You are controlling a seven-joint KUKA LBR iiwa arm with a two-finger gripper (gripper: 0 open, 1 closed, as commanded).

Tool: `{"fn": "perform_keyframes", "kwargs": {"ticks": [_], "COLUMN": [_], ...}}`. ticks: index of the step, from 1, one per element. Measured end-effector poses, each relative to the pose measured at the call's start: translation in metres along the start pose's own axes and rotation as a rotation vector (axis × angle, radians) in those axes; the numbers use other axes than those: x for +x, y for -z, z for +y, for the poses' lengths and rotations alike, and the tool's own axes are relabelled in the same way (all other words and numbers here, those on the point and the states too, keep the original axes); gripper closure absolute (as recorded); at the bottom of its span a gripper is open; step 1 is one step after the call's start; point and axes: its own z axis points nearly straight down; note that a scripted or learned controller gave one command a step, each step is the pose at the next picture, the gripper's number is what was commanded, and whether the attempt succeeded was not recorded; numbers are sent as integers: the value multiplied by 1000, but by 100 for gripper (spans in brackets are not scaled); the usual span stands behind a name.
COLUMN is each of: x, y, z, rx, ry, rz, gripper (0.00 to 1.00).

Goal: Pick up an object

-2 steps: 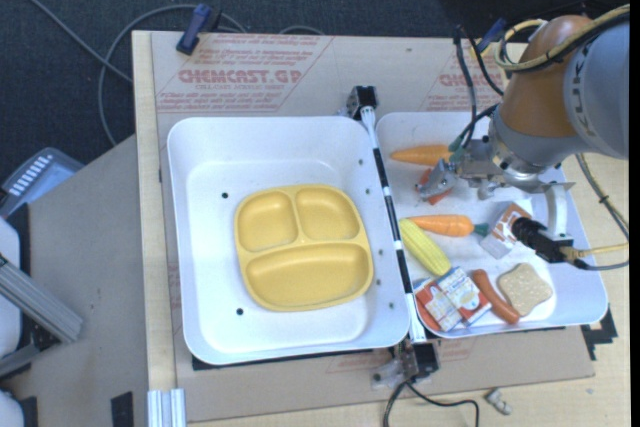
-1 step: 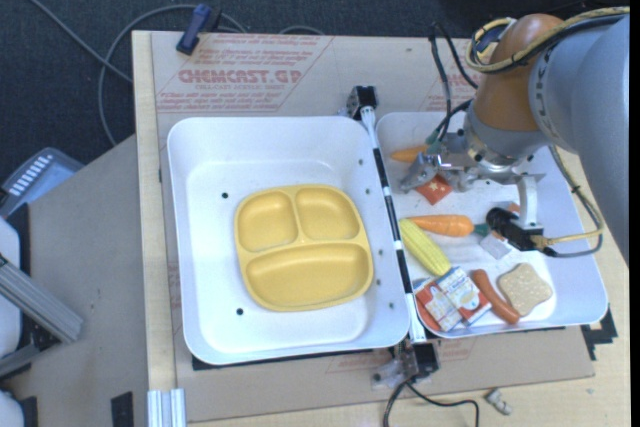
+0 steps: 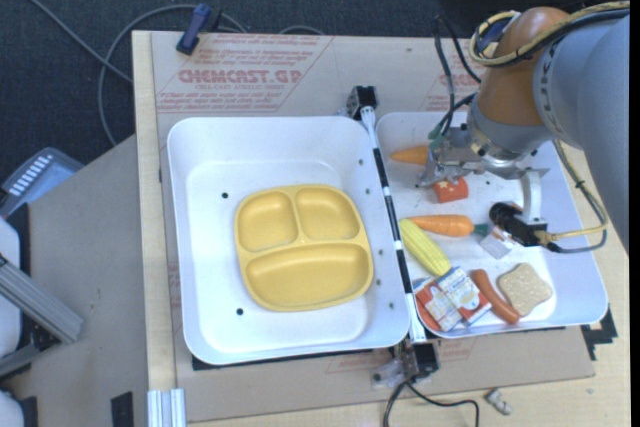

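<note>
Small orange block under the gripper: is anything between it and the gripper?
Nothing visible. The gripper sits directly over the orange block in the right bin. The nearest items, a carrot piece to the view's left and a whole carrot below it, lie beside, not between.

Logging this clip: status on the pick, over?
Gripper low in right bin, over small orange block; grasp unconfirmed. Carrot and corn lie close by. Yellow tray sits in left bin.

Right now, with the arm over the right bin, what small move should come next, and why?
Probably a short straight descent. The gripper hangs just above the small orange-red block in the right bin, with a carrot close to its left, so drifting sideways risks bumping that.
</note>
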Motion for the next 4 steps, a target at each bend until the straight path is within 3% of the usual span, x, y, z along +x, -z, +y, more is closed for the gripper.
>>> {"fn": "perform_keyframes", "kwargs": {"ticks": [1,2,3,4], "x": [52,82,62,112], "y": [117,132,120,142], "z": [-23,-51,-61,-47], "rx": [3,10,10,5], "ry": [0,0,-2,1], "rz": [2,3,1,2], "gripper": [100,100,100,100]}}
